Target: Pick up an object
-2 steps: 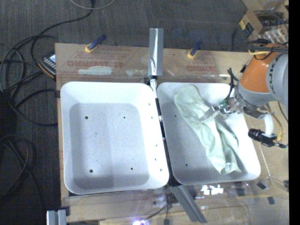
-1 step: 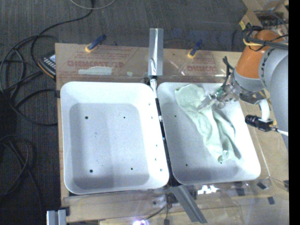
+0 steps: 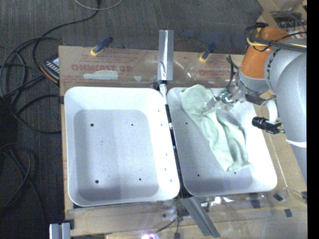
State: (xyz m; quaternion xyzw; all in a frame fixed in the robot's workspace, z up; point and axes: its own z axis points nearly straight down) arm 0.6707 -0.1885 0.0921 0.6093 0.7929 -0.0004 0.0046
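We start at the claw [image 3: 223, 98], which sits in the upper right of the frame, low over the far edge of the right bin [image 3: 259, 183]. It is small and partly lost against bright metal and pale fabric, so we cannot tell whether it is clenched or released, nor whether any fabric is caught in it. Just below and left of it lies the task's thing, a pale green cloth [image 3: 219, 131], crumpled in the right bin. Its bunched upper end reaches up to the claw, and a long tail runs down toward the lower right of the bin. Behind the claw, the grey arm [image 3: 291, 93] with its orange band [image 3: 255, 63] fills the right edge of the frame. A black knob [image 3: 264, 124] juts from the arm above the bin's right side.

Further out, the left bin [image 3: 72, 133] shows only its white floor with a few dark dots. Both bins rest on the bench [image 3: 119, 66], where 2 blue-handled clamps [image 3: 101, 45] grip the far edge, and black cables [image 3: 30, 59] trail over the dark floor at the upper left.

We judge the main risk to be a thin pinch: the cloth is limp, so a grip on 1 loose fold could slip free as the tail's weight drags on lifting. The tail could also snag on the bin's rim.
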